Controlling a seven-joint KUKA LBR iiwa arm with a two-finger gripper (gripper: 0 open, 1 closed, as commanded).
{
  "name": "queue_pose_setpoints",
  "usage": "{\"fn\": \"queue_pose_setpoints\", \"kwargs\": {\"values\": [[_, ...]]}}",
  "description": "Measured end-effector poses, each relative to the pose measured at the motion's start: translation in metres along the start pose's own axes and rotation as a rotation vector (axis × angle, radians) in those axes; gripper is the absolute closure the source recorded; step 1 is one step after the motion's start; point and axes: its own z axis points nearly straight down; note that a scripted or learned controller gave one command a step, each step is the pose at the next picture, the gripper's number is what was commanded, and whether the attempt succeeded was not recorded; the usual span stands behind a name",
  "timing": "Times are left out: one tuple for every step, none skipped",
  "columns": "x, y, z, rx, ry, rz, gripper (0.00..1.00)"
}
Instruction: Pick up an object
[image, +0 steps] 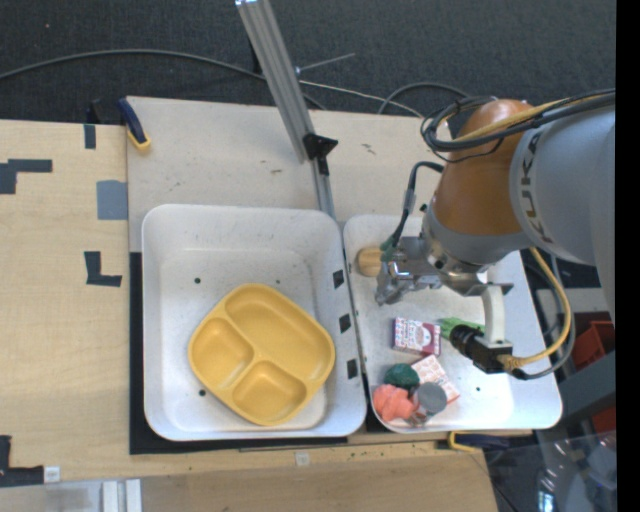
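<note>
Objects sit below the claw (392, 288) in the right bin (535, 405): pink carton (415, 335) nearest, then green lump (403, 375), orange lump (393, 402). Claw state: cannot tell, nothing visibly held. Judging approach step; next needs descent onto the carton. Yellow tray (262, 350) lies left.

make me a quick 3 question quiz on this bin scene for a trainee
1. True or false: the yellow divided tray lies in the left bin.
2. Which lies nearest the right bin's front wall? A) small pink-and-white carton B) orange lump C) tan round object
3. Fill in: the hand hovers over the ___ bin.

Key: 1 true; 2 B; 3 right.
</note>
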Motion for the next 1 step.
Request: {"fn": "queue_pose_setpoints", "kwargs": {"values": [[0.0525, -0.0107, 0.0090, 0.000, 0.000, 0.000, 1.00]]}}
